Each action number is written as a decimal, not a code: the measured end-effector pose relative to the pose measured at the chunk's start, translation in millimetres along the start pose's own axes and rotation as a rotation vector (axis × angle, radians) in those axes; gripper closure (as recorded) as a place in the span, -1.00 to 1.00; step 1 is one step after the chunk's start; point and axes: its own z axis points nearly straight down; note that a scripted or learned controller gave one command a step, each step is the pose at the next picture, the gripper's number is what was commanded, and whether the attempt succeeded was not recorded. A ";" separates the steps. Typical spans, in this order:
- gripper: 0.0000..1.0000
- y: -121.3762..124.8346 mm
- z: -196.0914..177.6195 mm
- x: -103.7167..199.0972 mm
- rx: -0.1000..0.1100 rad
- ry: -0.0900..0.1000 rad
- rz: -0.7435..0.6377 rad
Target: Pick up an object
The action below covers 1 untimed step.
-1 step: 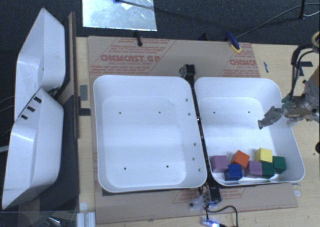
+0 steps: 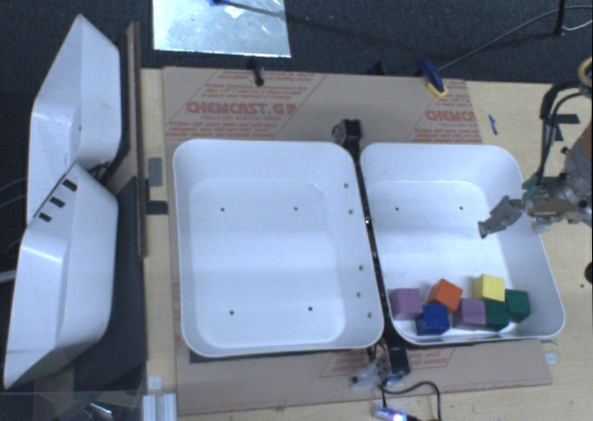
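Note:
Several small blocks lie clustered in the near right corner of the right bin (image 2: 435,187): a purple one (image 2: 405,301), an orange one (image 2: 446,294), a blue one (image 2: 433,319), a mauve one (image 2: 473,311), a yellow one (image 2: 490,287) and a green one (image 2: 511,306). My gripper (image 2: 498,216) hovers over the right side of that bin, beyond the blocks and apart from them. Nothing shows between its fingers.
The left bin (image 2: 269,243) sits beside the right one on a cardboard sheet (image 2: 278,99). Two white covers (image 2: 65,215) stand at the far left. A shiny metal plate (image 2: 222,2) lies at the back. A cable runs along the back right.

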 end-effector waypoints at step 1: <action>-1.00 -7.8 46.7 5.2 0.004 0.001 0.000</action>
